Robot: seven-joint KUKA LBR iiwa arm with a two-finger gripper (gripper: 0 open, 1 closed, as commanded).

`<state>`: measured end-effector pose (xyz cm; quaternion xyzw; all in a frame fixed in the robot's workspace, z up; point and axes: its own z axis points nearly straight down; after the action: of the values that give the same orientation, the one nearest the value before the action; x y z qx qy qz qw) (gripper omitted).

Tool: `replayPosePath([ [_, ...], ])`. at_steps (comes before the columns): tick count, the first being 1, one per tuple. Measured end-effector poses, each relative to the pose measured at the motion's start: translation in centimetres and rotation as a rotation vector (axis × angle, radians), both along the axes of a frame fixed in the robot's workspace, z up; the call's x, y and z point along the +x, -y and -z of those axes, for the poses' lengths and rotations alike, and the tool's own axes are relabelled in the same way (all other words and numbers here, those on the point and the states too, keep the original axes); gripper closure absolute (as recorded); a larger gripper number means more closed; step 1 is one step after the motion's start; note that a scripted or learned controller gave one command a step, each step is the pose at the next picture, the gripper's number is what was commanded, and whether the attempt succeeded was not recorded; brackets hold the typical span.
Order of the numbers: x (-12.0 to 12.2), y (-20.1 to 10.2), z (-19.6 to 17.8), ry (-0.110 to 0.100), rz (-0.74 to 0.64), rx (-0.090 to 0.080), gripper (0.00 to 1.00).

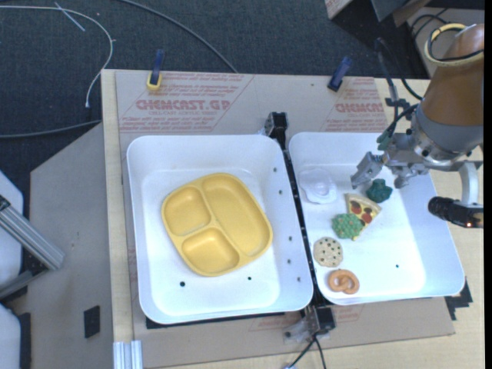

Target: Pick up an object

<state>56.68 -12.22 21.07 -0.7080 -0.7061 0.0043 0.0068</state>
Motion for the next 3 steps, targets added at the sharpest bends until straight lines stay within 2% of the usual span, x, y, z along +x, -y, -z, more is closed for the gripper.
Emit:
replayPosePath([
  [1, 0.3, 0.0, -0.8, 0.014, -0.003, -0.002, 0.0],
  [2, 0.2, 0.0, 5.6, 0.008, -0.002, -0.001, 0.0],
  [3, -0.3, 0.2, 9.7, 0.013, -0.002, -0.002, 0.0],
])
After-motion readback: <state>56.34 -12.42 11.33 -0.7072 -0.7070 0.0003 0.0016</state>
